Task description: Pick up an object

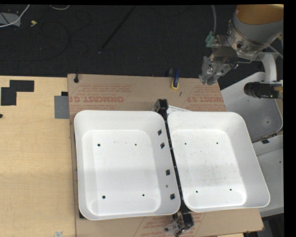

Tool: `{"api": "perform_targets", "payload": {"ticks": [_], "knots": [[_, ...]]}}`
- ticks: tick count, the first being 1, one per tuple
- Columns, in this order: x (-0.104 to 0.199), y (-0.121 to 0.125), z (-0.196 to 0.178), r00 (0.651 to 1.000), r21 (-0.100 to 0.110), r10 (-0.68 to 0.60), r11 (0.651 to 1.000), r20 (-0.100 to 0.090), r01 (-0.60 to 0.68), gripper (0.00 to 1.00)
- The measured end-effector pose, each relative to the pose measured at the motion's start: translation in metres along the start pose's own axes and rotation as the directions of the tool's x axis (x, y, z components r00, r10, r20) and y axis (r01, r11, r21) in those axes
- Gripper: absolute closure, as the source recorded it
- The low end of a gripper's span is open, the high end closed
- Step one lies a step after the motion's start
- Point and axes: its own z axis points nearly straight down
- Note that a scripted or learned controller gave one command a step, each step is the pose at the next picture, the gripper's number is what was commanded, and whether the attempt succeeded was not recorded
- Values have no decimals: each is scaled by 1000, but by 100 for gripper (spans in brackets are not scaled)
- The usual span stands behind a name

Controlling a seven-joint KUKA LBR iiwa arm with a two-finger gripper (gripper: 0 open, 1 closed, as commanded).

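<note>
Camera view gives us no loose object to pick: the shallow white plastic bin on the left [85, 139] and the matching shallow white plastic bin on the right [252, 152] show only bare floors with small dark holes and a faint speckling of grit. So where the task's thing lies we cannot say from this picture; we judge that either nothing is in reach or it is too small to make out.

Between the two bins runs a black clip strip [166, 152], joining their touching rims. Both bins rest on a brown printed cardboard sheet [125, 95], which lies on the pale wooden tabletop [32, 152]. A small blue and yellow clamp [175, 78] stands at the far edge of the cardboard.

Our end effector [210, 74] hangs high at the upper right, beyond the far corner of the right bin and well apart from either floor, below the grey arm with its orange band [256, 14]. Its metal parts are a blurred cluster at this slant, so we cannot tell its state, and we see nothing between them.

The relation that matters is therefore this: the right bin lies nearer, just below and forward of the end effector, while the left bin lies well across the strip. We judge any descent would start into the right bin.
</note>
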Motion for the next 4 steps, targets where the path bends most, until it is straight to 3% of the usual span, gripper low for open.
{"api": "perform_targets", "payload": {"ticks": [1, 2, 3, 4], "knots": [[-23, -2, -49, 1000, 4, 4, 1000, 1, -4, 100], [48, -2, 71, 1000, 17, -1, 1000, -1, 1, 100], [32, 0, -24, 1000, 1, 3, 1000, 0, -3, 100], [116, -3, 146, 1000, 21, -3, 1000, -1, 3, 100]]}}
